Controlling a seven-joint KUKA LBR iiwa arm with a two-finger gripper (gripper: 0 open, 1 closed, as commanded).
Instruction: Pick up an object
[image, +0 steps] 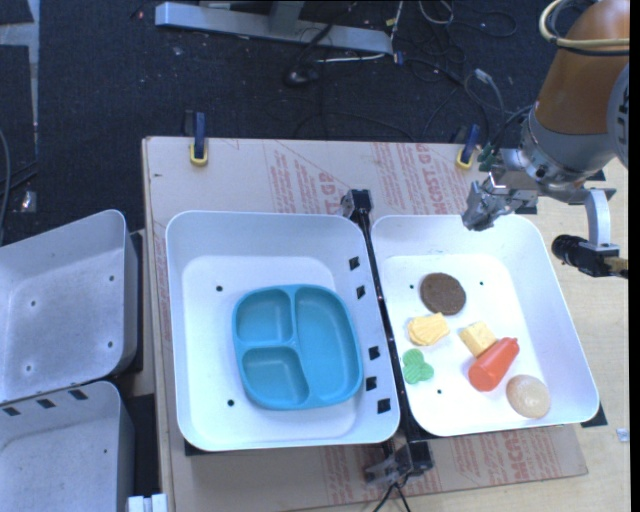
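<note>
Gripper (484, 214) above the right bin's (570, 330) far rim, beyond the brown disc (442, 293); finger opening indiscernible, nothing visibly held.

We see two smooth white plastic bins (200, 250), a glossy blue plastic tray (297, 345), matt toy foods (492, 365), a printed cardboard bench top (300, 170).
</note>
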